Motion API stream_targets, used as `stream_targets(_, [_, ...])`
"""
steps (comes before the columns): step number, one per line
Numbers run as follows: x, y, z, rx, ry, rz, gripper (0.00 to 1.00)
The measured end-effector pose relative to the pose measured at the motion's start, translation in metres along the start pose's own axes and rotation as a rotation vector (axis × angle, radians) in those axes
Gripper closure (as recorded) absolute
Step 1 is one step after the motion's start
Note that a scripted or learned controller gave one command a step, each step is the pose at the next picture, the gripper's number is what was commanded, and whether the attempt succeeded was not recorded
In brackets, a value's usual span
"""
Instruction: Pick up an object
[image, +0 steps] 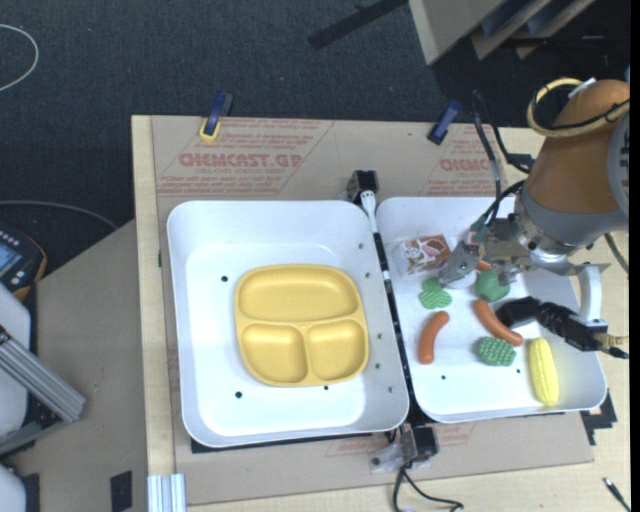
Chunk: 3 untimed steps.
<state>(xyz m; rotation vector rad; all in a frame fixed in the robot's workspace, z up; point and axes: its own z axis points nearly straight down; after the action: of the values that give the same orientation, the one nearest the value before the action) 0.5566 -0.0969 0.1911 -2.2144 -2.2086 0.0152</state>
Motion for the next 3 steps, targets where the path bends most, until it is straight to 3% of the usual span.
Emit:
stream_targets(1, [0.000,0.003,-0.007,-0.014,-0.002,-0.003,0.00])
stream_targets(3, [0.000,0.000,0.109,-0.009,0.000,-0.001,0.00])
